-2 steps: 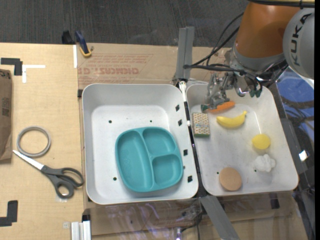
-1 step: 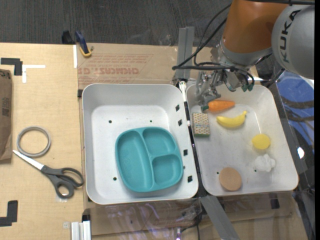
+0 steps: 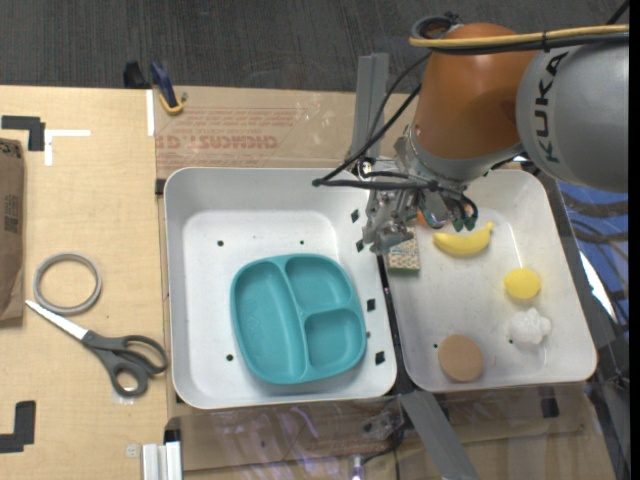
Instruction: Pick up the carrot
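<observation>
Right now the gripper (image 3: pixel 392 230) hovers low over the right bin (image 3: pixel 560 298) near a banana (image 3: pixel 463 240); whether it's open I can't tell.

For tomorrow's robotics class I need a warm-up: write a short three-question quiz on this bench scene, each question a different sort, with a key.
1. True or false: the teal divided plate lies in the left bin.
2. Which lies nearest the gripper? A) banana B) round brown item C) patterned block
3. Fill in: outside the bins, on the cardboard, lie a tape roll and ____.

Key: 1 true; 2 C; 3 scissors.
</observation>
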`<state>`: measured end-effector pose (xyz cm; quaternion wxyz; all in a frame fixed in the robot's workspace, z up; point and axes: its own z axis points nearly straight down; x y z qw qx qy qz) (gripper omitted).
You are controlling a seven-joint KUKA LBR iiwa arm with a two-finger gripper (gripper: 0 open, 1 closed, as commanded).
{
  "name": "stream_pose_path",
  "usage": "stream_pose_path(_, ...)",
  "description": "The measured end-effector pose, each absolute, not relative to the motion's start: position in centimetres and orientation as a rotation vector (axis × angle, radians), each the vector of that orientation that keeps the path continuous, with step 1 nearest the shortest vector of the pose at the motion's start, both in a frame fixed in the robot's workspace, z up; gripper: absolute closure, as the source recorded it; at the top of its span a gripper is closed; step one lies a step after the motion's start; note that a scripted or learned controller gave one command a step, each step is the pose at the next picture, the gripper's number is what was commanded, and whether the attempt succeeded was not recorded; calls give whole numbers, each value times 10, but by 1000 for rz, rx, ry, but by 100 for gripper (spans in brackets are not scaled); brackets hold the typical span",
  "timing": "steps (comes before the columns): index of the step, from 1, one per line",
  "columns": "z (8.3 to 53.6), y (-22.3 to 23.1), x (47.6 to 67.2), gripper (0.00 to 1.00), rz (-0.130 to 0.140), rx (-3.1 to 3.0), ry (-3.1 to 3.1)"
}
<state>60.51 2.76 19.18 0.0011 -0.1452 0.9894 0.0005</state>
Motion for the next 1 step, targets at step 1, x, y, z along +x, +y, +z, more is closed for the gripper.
stream_pose_path(1,212,27,541,100,0,8,3140)
